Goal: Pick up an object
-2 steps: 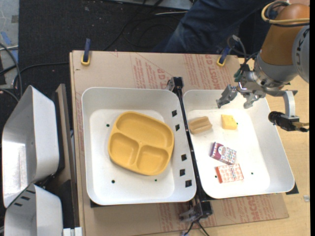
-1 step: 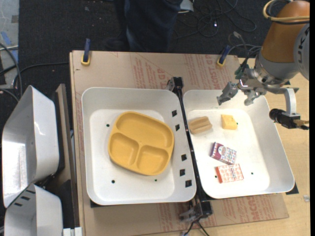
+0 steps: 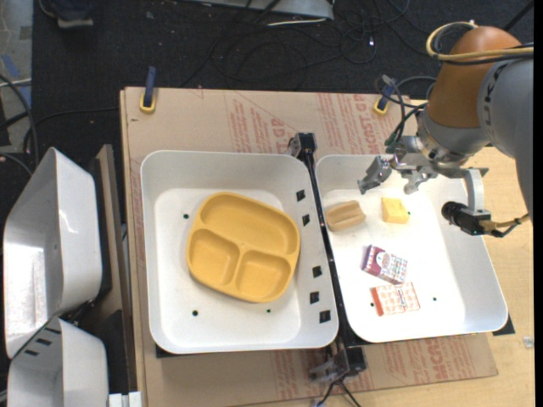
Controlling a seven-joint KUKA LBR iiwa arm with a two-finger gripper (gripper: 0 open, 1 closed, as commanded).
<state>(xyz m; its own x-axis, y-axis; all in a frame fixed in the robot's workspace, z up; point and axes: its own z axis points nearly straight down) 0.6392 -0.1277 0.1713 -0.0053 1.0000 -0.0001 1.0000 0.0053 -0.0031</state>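
Observation:
My gripper hangs open over the back of the right bin, its two fingers spread with nothing between them. Just below it lies a small yellow block. A tan bread-like piece rests to the lower left of the fingers, near the bin's left wall. Further toward the front lie a purple and white packet and a red and white packet.
The left bin holds a yellow divided plate. A black divider strip runs between the bins. The arm's grey body and orange band fill the upper right. White containers stand off the bench at the left.

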